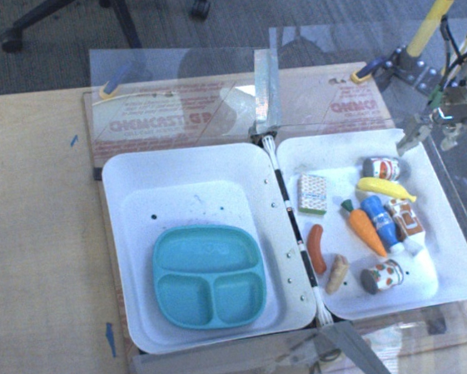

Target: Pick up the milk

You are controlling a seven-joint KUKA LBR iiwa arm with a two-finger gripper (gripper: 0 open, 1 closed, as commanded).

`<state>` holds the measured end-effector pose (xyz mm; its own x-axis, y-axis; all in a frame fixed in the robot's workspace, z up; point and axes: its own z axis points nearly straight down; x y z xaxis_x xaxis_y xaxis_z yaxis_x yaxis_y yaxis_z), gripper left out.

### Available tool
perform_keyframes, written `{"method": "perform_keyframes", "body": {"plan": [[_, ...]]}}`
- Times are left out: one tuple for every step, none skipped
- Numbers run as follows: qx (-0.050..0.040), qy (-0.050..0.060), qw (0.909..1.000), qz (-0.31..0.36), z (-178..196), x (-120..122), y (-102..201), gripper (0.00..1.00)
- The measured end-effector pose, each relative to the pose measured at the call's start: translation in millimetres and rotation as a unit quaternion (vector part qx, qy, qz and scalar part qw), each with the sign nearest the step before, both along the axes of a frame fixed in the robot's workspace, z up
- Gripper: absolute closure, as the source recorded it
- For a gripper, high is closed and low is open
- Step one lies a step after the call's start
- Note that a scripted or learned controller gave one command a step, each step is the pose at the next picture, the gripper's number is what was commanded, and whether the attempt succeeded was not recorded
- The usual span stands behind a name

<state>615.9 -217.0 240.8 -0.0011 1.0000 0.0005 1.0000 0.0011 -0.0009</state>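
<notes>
Milk (408, 219) jammed betw blue bottle (380, 219) & banana (386, 189); grab prob snags neighbours or slips. Claw (432, 121) up off bin, open/shut can't tell.

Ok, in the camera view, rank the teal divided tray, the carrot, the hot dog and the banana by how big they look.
Largest to smallest:
1. teal divided tray, by far
2. carrot
3. banana and hot dog, too alike in length to rank
</notes>
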Motion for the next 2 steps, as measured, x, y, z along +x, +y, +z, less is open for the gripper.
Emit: {"method": "perform_keyframes", "body": {"plan": [[-0.0019, -0.003, 0.9928, 0.120, -83, 52, -1, 0.00], [-0.0025, -0.004, 0.9914, 0.131, -143, 24, 11, 0.00]]}}
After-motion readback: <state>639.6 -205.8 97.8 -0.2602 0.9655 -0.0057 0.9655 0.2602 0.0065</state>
